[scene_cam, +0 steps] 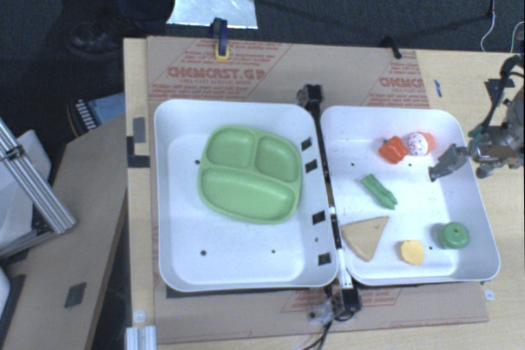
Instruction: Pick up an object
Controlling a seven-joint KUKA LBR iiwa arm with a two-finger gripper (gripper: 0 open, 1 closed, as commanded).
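The right bin (459, 127) holds several small toys. An orange-red piece (394, 149) lies at the back, touching a white ball with red marks (419, 143). A green pickle-shaped piece (379, 189) lies mid-bin. Along the front are a tan wedge (366, 237), a yellow lump (413, 252) and a round green piece (454, 236). My gripper (447, 161) reaches in over the bin's right side, just right of the white ball and above the round green piece. Nothing is seen held in it.
The left bin (176, 201) holds a light green divided plate (250, 174). A black-clipped divider (321, 176) separates the bins. Both rest on a cardboard sheet (246, 70). An aluminium frame (25, 176) stands at the far left.
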